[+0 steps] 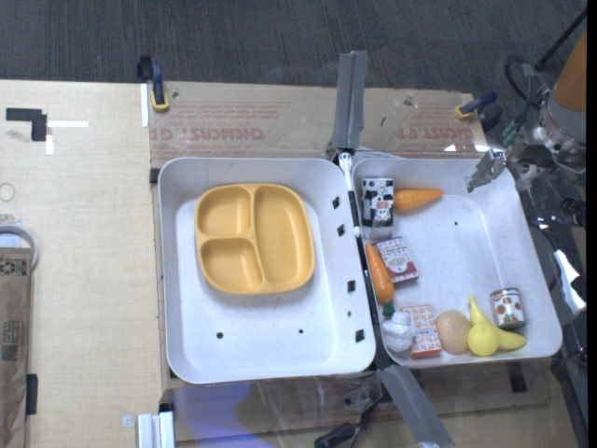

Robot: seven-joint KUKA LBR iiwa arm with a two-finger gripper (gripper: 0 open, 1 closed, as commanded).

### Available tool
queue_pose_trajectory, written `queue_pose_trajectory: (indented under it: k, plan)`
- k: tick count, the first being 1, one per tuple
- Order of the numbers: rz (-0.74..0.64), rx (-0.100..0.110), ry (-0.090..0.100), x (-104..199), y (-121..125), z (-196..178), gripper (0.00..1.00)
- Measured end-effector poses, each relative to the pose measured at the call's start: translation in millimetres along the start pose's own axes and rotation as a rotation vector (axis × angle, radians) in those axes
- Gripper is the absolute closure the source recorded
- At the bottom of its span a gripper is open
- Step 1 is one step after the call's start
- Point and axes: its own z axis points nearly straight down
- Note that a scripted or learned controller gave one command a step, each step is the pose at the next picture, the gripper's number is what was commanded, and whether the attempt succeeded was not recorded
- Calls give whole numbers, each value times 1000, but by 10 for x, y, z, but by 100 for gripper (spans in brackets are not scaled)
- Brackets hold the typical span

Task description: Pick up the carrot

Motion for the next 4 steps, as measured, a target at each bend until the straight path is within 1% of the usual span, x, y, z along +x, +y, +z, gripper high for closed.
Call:
queue_pose_trajectory:
  k: [1, 2, 3, 4]
  plan:
    - [-283, -1, 0, 527, 212, 101, 0]
    - [106, -16, -3, 593, 251, 840, 0]
    - [-202, -3, -1, 314, 212, 116, 0]
    - [-455, -3, -1, 404, 203, 1036, 0]
